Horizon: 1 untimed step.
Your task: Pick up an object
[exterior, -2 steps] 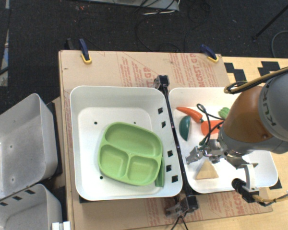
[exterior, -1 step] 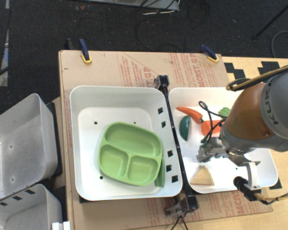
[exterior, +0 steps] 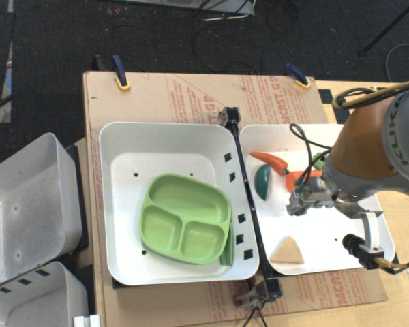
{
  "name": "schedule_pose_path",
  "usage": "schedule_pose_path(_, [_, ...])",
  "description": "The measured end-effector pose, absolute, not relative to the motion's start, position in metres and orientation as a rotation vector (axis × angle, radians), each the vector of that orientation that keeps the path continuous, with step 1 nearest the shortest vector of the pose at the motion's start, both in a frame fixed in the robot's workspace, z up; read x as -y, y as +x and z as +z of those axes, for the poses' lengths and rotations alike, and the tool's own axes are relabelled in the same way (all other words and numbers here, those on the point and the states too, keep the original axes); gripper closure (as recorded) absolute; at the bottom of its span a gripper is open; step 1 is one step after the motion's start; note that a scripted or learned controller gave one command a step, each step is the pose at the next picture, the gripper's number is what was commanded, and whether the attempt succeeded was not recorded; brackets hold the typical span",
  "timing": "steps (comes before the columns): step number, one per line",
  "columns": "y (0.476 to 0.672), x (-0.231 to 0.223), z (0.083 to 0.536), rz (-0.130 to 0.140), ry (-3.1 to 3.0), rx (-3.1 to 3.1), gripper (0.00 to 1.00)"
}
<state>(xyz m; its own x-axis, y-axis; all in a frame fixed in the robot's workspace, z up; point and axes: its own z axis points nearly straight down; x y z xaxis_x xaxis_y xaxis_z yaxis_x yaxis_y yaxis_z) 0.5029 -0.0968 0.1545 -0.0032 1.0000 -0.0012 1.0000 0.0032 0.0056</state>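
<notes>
Nearest me, at six o'clock in the right bin [exterior: 388, 251], lies a tan wedge [exterior: 287, 251]. Just above it hangs the pincer [exterior: 301, 204], whose state I cannot tell, near a teal piece [exterior: 262, 181] and orange pepper [exterior: 271, 161], probably choosing one.

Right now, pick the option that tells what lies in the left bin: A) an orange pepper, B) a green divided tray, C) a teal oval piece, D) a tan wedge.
B: the green divided tray lies in the left bin, while the tan wedge, orange pepper and teal oval piece are in the right bin.
</notes>
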Motion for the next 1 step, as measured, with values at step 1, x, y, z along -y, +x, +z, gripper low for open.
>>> schedule_pose_path(1, [0.4985,0.0998,0.2153,0.006,2.214,-2.221,1.0])
